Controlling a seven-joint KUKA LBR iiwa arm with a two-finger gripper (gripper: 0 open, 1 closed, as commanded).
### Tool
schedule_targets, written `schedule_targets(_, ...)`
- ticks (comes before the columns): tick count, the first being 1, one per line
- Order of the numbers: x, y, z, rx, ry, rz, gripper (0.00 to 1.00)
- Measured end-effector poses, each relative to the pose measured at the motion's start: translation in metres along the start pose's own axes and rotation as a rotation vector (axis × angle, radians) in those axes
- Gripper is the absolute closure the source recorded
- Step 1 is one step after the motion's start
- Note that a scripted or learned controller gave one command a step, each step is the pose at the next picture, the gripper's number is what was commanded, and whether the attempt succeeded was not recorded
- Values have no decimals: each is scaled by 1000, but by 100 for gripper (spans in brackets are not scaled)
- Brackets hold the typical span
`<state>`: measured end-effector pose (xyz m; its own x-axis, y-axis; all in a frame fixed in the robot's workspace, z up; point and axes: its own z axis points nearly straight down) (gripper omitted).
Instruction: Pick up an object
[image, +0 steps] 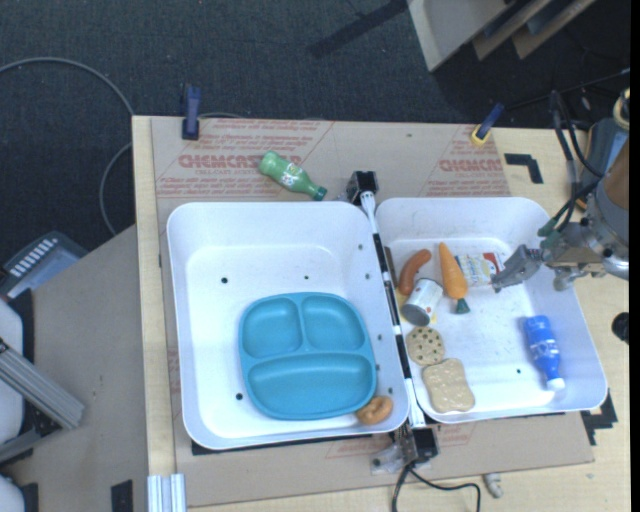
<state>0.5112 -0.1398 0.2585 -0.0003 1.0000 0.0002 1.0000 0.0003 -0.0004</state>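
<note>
Cardboard-topped bench (250, 160) on dark carpet (250, 50), two white bins (200, 260); pincer (520, 268) spread above right bin.

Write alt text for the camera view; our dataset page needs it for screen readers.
A gripper hangs over the right bin, which holds a carrot, hot dog, cookie and blue bottle. The left bin holds a blue divided plate.

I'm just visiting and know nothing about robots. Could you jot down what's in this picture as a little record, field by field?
left bin: blue divided plate, small donut at its corner
right bin: hot dog, carrot, cookie, toast slice, blue bottle, small can
outside bins: green bottle on the bench
gripper: above the right bin's upper right area, holding nothing visible
pick: not yet made
</note>
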Motion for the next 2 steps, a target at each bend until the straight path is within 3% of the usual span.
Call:
schedule_targets(1, 39, 64, 52, -2, 0, -1, 0)
schedule_targets(2, -8, 87, 170, -8, -3, 0, 0)
